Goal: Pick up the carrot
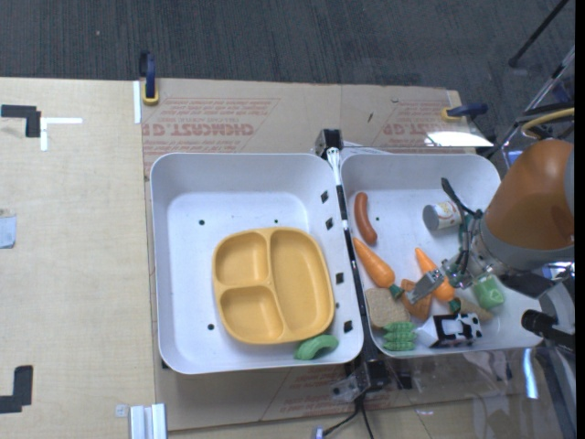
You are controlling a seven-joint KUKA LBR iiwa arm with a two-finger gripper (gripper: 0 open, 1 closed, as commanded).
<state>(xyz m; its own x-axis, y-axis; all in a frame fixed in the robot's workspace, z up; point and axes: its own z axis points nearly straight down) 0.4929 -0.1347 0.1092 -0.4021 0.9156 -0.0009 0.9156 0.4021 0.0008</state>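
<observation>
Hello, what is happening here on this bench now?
A grey robot arm reaches into the right bin of toy food. Its gripper is low over a small carrot, among other pieces; a larger carrot lies beside a sausage. The left bin holds a yellow divided plate.

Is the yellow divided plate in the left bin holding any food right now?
Empty. All three compartments of the yellow plate show bare yellow surface. The nearest item, a green pea pod, lies on the bin floor beside the plate's rim, not inside a compartment.
</observation>
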